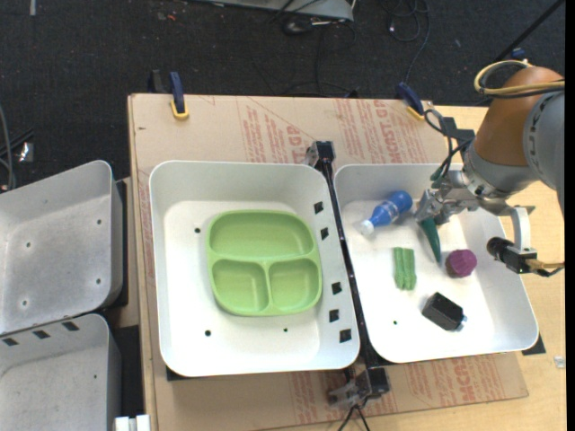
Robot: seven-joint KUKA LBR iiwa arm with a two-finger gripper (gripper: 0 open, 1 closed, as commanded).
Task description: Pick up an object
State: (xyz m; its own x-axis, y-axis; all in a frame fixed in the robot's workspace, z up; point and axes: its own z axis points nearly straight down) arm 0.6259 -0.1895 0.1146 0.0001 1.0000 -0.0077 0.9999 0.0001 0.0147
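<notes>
Gripper beside blue bottle

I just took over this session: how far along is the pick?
Done: the gripper has reached into the right bin, beside the blue bottle. In hand: nothing visibly lifted. Left: grasping and raising something; the bottle, green block, purple ball and black box all lie in the bin.

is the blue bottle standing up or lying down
Lying down: the blue bottle rests on its side in the right bin, white cap pointing left.
</notes>
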